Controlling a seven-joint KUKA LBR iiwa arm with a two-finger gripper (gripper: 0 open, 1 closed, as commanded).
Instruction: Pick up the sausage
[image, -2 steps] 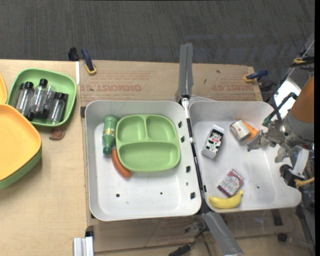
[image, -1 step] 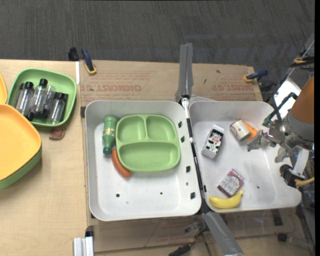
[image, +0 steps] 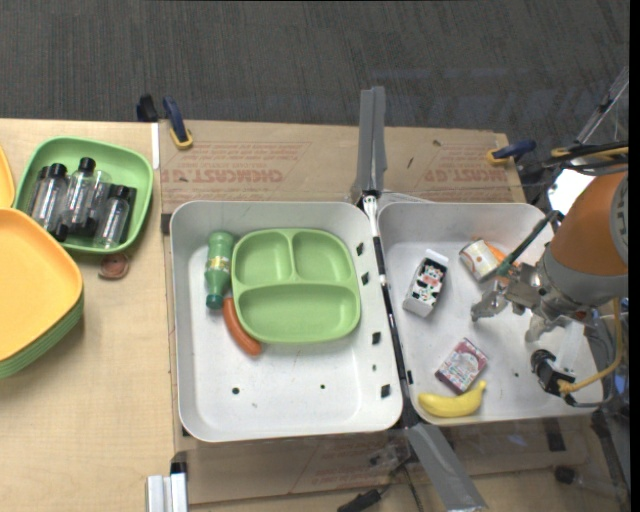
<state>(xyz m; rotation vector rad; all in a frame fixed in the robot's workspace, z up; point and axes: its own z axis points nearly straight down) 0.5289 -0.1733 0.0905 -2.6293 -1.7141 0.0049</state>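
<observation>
Yellow plastic banana (image: 452, 401): nearest thing I see, lying at the near edge of the right white bin (image: 520, 395).
Small red-patterned packet (image: 461, 365): just beyond the banana, same bin.
Orange-red toy sausage (image: 240, 326): my target. It lies in the left white bin (image: 290, 405), slanted, tucked against the near-left corner of the green divided plastic plate (image: 296, 284), with its far end by the green plastic bottle (image: 217, 268).
Jaws (image: 505, 297): hanging over the middle of the right bin, well apart from the sausage. I cannot tell how far open they are, and I see nothing held between them.
Grey arm with orange band (image: 592, 245): comes in from the right.
White printed carton (image: 427, 283): left of the jaws, in the right bin.
Step in hand: I judge this the approach, the pick not yet begun.
Next move: I would carry the jaws left across the divider between the bins and line them across the sausage's width; the plate rim pressing close leaves little room on that side.
</observation>
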